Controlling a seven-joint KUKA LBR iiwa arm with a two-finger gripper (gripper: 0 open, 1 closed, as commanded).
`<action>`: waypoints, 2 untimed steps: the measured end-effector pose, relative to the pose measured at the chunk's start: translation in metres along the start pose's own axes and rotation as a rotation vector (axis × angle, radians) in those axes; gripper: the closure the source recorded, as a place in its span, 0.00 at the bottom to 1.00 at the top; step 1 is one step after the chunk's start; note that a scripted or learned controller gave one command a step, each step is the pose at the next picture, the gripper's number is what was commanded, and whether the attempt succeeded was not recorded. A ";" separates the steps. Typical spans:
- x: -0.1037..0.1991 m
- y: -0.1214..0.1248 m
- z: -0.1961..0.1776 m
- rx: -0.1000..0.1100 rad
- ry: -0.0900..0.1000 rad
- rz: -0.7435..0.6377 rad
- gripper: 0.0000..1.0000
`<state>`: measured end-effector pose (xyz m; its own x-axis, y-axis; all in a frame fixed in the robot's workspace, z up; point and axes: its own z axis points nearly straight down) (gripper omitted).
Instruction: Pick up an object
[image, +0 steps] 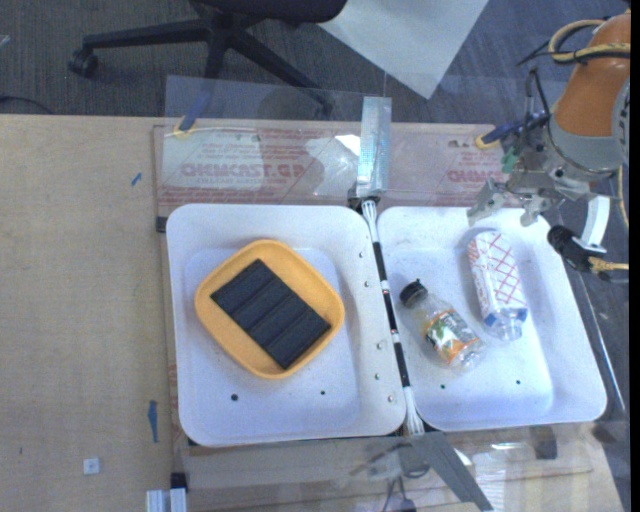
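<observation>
Gripper: the gripper (510, 203) sits in the upper right of the frame, above the back edge of the right bin; its two fingers stand spread apart with nothing between them.
Arm: the grey arm (590, 95) with its orange band rises from the gripper toward the top right corner, with cables trailing along it.
Right bin: the right bin (530, 385) holds two bottles, both lying on their sides.
Wrapped bottle: the bottle with a red-and-white label (494, 280) lies just below the gripper, apart from it, its length running down the frame.
Small bottle: the small clear bottle with a black cap (440, 325) lies to the lower left of the other one, cap pointing to the upper left, near the divide between the bins.
Left bin: the left bin (200, 400) holds a yellow tray (215, 300) with a dark ribbed block (270, 313) resting on it, turned at a slant.
Bench: the tan bench (70, 300) fills the left side of the frame.
</observation>
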<state>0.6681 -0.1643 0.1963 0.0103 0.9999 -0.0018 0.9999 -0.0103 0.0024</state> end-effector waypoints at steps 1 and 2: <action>0.055 -0.019 -0.010 0.002 0.002 -0.369 1.00; 0.112 -0.010 -0.009 0.001 0.002 -0.461 1.00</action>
